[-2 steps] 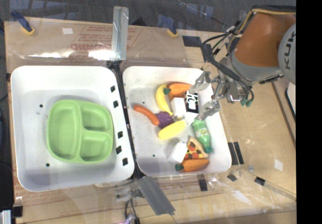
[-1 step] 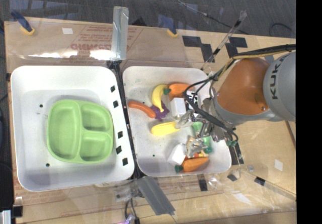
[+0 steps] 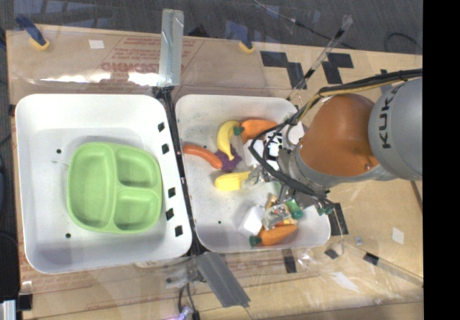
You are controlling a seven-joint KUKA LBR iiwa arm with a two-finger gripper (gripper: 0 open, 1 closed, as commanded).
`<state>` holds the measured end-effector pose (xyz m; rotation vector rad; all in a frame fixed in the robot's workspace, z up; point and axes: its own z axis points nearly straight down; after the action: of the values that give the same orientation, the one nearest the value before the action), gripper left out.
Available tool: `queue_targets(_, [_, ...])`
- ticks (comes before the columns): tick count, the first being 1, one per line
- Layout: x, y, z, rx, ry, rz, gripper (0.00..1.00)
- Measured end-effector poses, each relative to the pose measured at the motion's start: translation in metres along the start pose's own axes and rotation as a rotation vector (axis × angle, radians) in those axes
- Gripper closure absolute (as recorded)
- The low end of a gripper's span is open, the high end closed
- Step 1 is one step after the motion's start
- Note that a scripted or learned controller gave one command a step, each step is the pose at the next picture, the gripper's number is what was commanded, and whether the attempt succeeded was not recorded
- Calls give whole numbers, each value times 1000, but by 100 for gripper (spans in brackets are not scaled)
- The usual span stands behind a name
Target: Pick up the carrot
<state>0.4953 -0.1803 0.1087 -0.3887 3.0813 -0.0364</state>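
Where the right bin (image 3: 215, 239) meets its near wall, the carrot (image 3: 277, 235) lies almost level across the view, green top to the left, tip to the right. That bin also holds a banana (image 3: 228, 137), a second carrot (image 3: 256, 126) and a sausage (image 3: 203, 155); the left bin (image 3: 36, 167) holds a green tray (image 3: 113, 186). The gripper (image 3: 277, 203) hangs just above the carrot; whether it is apart or together cannot be told.

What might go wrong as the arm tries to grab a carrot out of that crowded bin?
Several orange carrot-like toys lie in the right bin: one touching the banana, another low by the bin's wall. It might grab the wrong toy or drag a neighbour along. The gripper sits amid the clutter beside the yellow piece, so it may nudge things aside. The wall could block the fingers at the low carrot.
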Motion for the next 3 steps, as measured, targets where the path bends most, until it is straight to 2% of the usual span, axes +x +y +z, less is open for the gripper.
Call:
queue_targets(1, [9, -24, 2, -12, 21, 559, 0])
queue_targets(2, [4, 19, 1, -3, 3, 472, 0])
queue_targets(3, [9, 1, 2, -19, 18, 588, 0])
